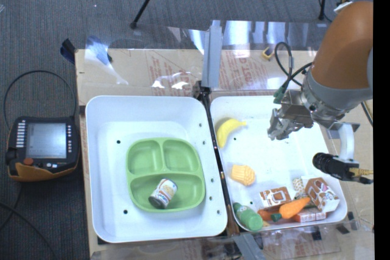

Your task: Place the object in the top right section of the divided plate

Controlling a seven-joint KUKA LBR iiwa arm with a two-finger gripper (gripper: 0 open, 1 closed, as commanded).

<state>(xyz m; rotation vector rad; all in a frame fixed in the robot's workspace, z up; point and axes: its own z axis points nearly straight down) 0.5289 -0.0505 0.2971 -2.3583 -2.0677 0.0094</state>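
Your gripper (280, 129) hangs over the upper part of the right bin (341, 192), right of the banana (227, 129). You cannot tell from this angle whether the jaws are spread or closed; the tips are a small dark blur, and nothing can be made out between them.

The can (163, 193) lies tilted in the large bottom section of the green divided plate (137, 158) in the left bin (103, 131). The plate's 2 upper sections lie above it.

In the right bin, a yellow ridged piece (243, 175) sits near the middle. A green bottle (247, 216), a carrot (291, 207) and small cartons (320, 193) crowd the lower edge, overlapping so their outlines are hard to separate. A pendant (42, 148) rests left of the counter (140, 70).
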